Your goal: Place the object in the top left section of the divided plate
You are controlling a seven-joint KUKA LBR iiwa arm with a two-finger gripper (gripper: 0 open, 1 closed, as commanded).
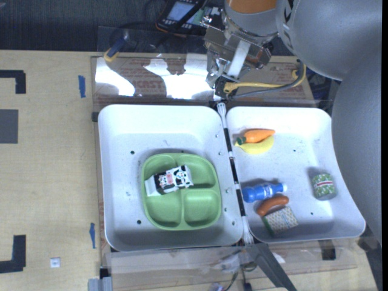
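Carton (173, 179) lengthwise left-right, slightly tilted

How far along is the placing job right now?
It looks done or nearly so: a black-and-white carton lies in the green divided plate, in its large upper section, toward the left. The gripper sits above the bins' far edge, away from the plate. The carrot, blue bottle and green can lie in the right bin. What remains is confirming the carton's section.

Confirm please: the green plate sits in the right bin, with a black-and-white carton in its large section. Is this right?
Not quite. The camera view shows the green plate in the left bin, not the right. The black-and-white carton does lie in its large section.
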